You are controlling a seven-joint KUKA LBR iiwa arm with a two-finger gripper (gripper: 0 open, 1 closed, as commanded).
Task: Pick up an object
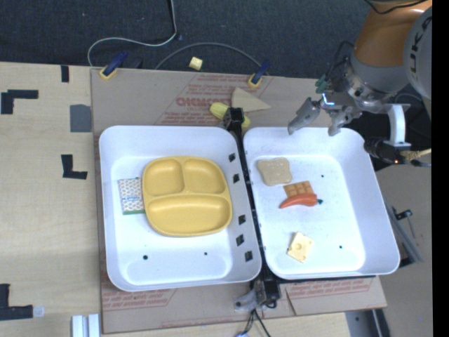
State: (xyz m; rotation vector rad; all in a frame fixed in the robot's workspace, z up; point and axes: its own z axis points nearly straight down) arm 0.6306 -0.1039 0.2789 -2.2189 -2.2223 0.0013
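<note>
From my seat the left bin (112, 188) shows a yellow divided plate (187, 195) with a small patterned sponge (130, 194) touching its left edge; neither looks like an easy grab, the plate being too broad for the fingers. In the right bin (354, 251) lie four small things: a tan slice of toy bread (273, 171) near the upper left, a waffle piece (297, 189) just below it, a red-orange chili (299, 201) touching the waffle's lower edge, and a yellow cheese wedge (300, 246) well apart toward the front.

I judge the chili the likeliest target. Its long axis runs nearly left to right across the bin, tilted slightly, with the dark stem pointing right and the rounded tip pointing left.

The gripper (316, 118) hangs above the far rim of the right bin, jaws spread wide and holding nothing.

My worries: the chili and waffle sit so close that a finger coming down between them may land on the waffle or drag both. If the fingers close along the chili's length rather than across it, I expect it to squirt out sideways. A descent near the rim could also clip the bin wall.
</note>
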